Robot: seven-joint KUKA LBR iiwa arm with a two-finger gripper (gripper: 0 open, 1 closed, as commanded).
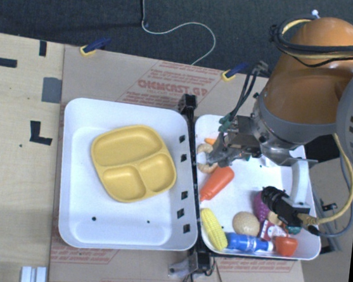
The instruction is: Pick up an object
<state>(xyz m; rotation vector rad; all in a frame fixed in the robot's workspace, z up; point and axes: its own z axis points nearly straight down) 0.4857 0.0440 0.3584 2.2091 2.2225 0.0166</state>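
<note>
The gripper (221, 150) is lowered into the right bin (305, 185); the grip state cannot be told; the carrot (217, 182) lies just below; a short descent is judged necessary.

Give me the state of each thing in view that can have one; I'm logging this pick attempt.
Yellow plastic divided plate: lying flat in the left white bin, nothing in its compartments.
Orange toy carrot: lying in the right white bin, below the gripper.
Yellow toy corn cob: lying near the bin's front wall.
Blue bottle: on its side.
Gripper: low over the right bin.
</note>
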